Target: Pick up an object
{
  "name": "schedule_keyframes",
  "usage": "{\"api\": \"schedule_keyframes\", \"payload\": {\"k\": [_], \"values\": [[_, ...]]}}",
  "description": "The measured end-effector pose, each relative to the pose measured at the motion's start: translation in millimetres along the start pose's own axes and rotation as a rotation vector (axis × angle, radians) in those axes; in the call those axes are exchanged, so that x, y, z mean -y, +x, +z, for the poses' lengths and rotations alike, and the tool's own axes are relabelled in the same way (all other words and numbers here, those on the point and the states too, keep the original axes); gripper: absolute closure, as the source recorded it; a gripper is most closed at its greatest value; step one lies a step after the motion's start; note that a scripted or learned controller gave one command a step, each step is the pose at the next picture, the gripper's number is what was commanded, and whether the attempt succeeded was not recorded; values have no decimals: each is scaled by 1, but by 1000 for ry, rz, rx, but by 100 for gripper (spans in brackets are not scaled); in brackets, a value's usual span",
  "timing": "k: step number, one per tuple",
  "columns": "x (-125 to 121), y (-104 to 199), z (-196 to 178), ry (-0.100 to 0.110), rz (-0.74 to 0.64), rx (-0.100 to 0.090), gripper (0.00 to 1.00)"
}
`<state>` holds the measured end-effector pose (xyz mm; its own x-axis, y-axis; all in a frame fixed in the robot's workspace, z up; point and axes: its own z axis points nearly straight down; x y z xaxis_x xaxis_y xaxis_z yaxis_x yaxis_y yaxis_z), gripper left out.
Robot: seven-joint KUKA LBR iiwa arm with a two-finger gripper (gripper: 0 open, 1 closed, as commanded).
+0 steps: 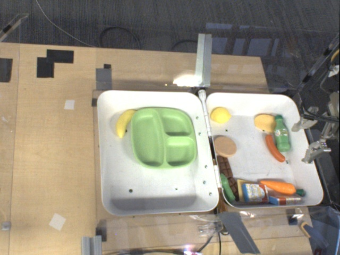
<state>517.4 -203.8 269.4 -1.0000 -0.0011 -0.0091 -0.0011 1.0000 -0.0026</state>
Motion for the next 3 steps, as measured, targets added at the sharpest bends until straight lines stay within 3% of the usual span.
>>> {"api": "schedule_keyframes", "payload": {"k": [1, 2, 3], "values": [[1, 11, 156, 6, -243, 17, 0], [-46, -15, 179, 1, -232, 10, 0], [-86, -31, 179, 1, -243, 11, 0]]}}
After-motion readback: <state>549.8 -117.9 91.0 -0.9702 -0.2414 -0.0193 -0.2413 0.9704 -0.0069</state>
